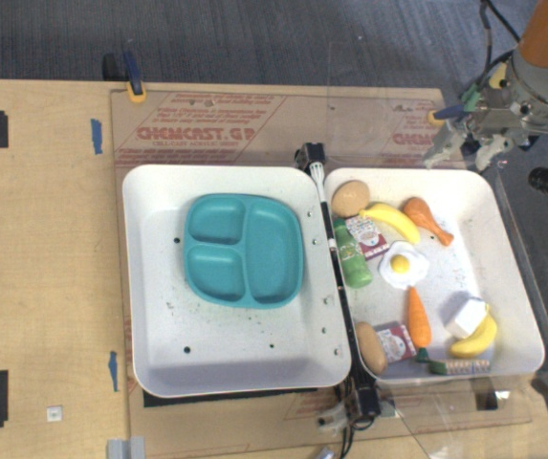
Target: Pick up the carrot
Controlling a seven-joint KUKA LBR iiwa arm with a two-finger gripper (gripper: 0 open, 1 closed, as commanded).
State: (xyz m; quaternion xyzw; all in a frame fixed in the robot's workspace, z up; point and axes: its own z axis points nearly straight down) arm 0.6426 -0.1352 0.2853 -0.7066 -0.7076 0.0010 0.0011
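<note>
I see the left bin [149, 285] holding a teal divided plate [245, 250]. In the right bin [513, 256], the carrot [418, 317] lies near the front, between a fried egg [403, 265] and a banana [476, 337]. The hand [479, 127] hovers above that bin's far right corner; I cannot tell its state.

Open floor lies left of the carrot [418, 317]; a white block [465, 316] and banana [477, 338] crowd its right (perhaps not touching), a fried egg [403, 265] just above.
</note>
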